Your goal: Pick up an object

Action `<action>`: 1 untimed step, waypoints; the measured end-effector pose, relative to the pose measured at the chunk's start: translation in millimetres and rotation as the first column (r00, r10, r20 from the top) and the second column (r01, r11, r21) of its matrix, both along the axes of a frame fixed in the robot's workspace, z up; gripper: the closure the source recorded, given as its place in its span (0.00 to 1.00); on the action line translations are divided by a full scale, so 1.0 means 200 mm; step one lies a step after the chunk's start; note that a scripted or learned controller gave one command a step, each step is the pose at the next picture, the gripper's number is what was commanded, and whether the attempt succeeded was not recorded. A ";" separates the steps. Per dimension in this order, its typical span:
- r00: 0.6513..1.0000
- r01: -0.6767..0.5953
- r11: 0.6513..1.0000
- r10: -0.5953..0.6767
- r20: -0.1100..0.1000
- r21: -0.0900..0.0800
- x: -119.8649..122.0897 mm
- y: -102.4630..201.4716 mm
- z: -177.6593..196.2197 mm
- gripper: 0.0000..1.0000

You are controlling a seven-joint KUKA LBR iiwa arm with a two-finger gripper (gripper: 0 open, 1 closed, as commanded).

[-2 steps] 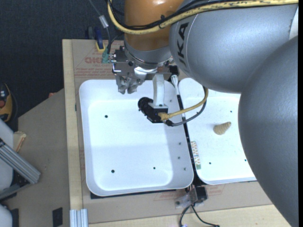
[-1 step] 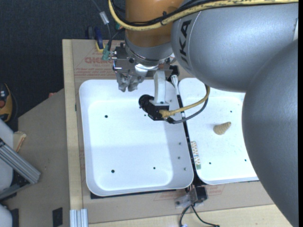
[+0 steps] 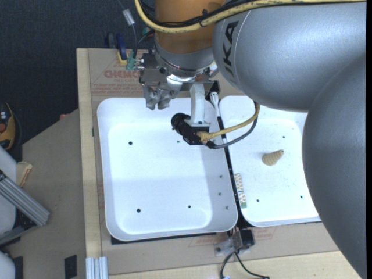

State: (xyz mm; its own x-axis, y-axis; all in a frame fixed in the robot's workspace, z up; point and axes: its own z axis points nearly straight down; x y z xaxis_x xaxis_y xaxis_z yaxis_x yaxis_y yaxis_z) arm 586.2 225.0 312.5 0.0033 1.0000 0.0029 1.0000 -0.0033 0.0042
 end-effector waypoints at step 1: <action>1.000 0.000 1.000 0.000 0.002 0.001 0.00 0.00 0.05 1.00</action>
State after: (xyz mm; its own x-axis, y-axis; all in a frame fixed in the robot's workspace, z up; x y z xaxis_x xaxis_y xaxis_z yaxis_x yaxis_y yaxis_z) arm 586.5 225.4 322.7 0.0033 1.0000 0.0037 1.0000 -0.0034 0.0061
